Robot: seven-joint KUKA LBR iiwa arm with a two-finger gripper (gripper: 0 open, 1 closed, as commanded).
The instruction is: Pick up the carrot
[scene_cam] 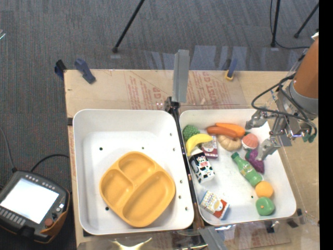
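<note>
The orange carrot (229,128) lies across the top of the right bin (289,181), beside a tan bread roll (229,142). My gripper (260,135) hangs over the bin's upper right part, to the right of the carrot's tip and apart from it. Its fingers (254,122) are spread open with nothing between them. A pink-and-red round item (250,140) sits just below and left of the gripper.
The right bin also holds broccoli (190,132), a banana (197,141), a cow-print carton (202,168), a green bottle (247,170), a purple eggplant (256,163), an orange (264,189), a green apple (265,206) and a small box (214,204). A yellow divided plate (138,188) lies in the left bin (86,139).
</note>
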